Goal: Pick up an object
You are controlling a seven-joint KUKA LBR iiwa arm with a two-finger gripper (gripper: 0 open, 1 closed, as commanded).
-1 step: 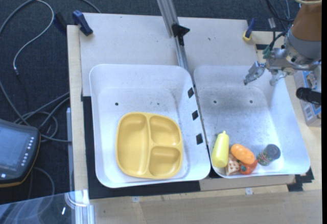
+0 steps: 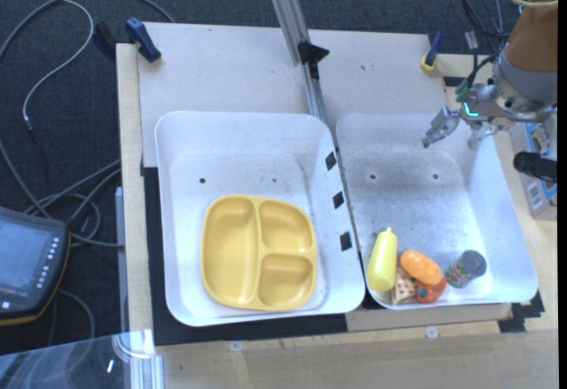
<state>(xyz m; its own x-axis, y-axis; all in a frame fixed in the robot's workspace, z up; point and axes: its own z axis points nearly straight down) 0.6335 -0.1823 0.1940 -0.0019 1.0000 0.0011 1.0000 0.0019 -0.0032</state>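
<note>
- The arm [image 2: 534,42] comes in from the right, its orange band above a grey wrist, and it hangs over the upper right corner of the right bin [image 2: 496,201].
- The gripper [image 2: 458,131] sits over the bin's far rim, its two fingers [image 2: 436,129] spread apart with nothing between them (a small teal light glows just above them).
- The things to pick lie huddled at the near edge of the right bin, well apart from the gripper.
- A yellow bottle [image 2: 383,260] stands leftmost in that cluster, tilted slightly.
- Just beside it lies an orange piece [image 2: 420,267], with a small red and white item [image 2: 407,291] touching its near side; I cannot tell what that one is.
- A dark round can [image 2: 466,268] rests to the right of them, lying on its side.
- The left bin [image 2: 177,148] holds a yellow divided tray [image 2: 259,251] with three compartments, set toward the near side.
- A slanted metal rail [image 2: 292,6] runs down between the two bins.
</note>
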